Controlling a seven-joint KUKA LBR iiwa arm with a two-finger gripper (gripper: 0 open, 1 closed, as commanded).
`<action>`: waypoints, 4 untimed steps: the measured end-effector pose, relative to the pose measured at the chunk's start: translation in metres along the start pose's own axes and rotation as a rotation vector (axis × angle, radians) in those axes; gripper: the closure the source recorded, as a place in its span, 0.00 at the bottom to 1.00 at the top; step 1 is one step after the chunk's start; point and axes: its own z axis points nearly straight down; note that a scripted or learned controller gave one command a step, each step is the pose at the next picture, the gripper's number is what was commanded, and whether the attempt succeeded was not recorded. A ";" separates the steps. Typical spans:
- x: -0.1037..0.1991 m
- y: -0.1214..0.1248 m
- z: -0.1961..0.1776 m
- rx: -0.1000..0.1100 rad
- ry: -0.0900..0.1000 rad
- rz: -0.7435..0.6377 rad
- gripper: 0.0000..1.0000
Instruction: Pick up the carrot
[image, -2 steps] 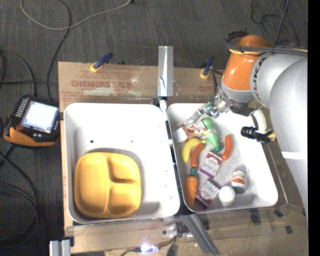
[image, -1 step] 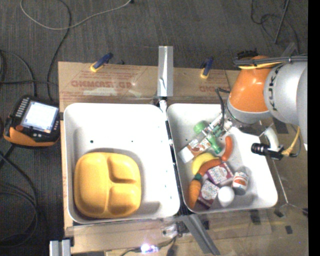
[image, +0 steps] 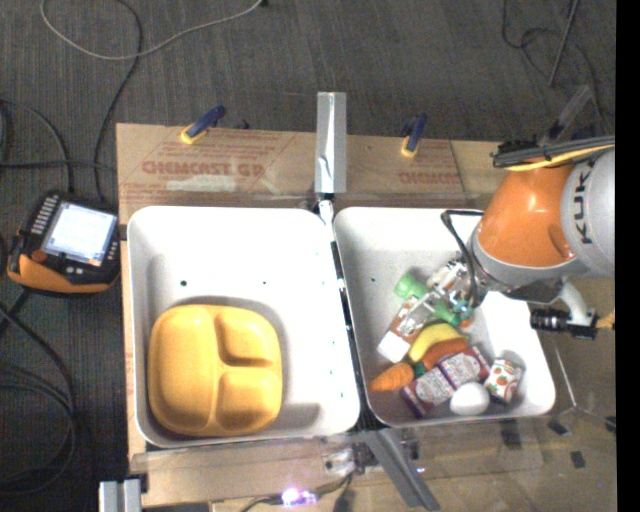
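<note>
**Carrot, right bin: awaiting pickup**

Camera view: carrot (image: 392, 377) is lying near the right bin's (image: 352, 300) front-left wall, touching the banana (image: 436, 341) and crowded packets. Hand (image: 455, 288) is hovering above the pile; its opening cannot be told. Open room is lying leftward of the carrot.

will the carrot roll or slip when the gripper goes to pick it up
The carrot looks rounded and tapered, so it may roll or pivot if nudged. Its smooth, plastic-looking surface could slip between fingers. It lies against the banana and a purple packet, which may stop it rolling but crowd the gripper.
</note>
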 end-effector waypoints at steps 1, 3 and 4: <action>-0.004 -0.054 0.019 0.027 0.042 -0.111 0.00; 0.007 -0.015 -0.014 0.045 0.060 0.145 0.00; 0.069 -0.030 -0.008 0.036 0.058 -0.057 0.00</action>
